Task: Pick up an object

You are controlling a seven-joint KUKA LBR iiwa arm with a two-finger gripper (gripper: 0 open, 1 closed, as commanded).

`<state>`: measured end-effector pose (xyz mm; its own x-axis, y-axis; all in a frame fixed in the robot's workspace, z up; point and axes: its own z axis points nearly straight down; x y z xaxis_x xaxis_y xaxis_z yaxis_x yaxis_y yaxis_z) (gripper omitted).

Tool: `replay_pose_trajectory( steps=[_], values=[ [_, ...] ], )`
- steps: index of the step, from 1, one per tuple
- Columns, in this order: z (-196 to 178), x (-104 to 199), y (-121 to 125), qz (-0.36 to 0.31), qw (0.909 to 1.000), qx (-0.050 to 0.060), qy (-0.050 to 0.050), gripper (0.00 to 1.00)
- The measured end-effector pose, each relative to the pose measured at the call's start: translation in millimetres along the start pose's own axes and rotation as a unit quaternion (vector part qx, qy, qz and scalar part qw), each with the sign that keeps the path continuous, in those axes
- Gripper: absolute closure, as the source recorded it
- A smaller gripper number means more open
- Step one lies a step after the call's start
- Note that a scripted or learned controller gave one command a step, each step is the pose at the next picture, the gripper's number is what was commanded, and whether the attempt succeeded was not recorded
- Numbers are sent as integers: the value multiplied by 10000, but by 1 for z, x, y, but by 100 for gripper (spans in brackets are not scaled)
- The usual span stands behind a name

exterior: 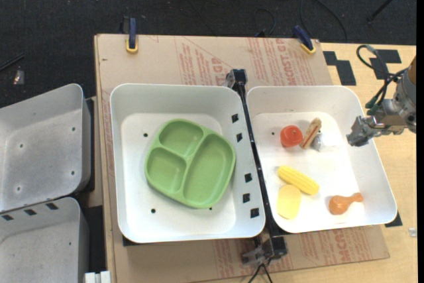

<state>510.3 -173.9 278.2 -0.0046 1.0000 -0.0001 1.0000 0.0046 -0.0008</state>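
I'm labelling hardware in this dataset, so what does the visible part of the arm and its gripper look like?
At the camera view's right edge, over the right bin's rim, the gripper is a small dark grey metal piece below a lighter grey, blocky wrist section. Dark and green cables loop above it. The image is too coarse to read any markings.

Red printed lettering on the cardboard sheet under the two white bins.

The cardboard sheet (pixel 199 59) carries faded red print in several places, above the bins and along the bottom edge. It lies turned and upside down to the camera and is too blurred to read. No other text, numbers or brand marks are legible.
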Motion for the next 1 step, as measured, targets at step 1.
replay_pose_trajectory(
  steps=[1],
  values=[
    [-1,51,-6,-7,10000,2,5,100]
  ],
)
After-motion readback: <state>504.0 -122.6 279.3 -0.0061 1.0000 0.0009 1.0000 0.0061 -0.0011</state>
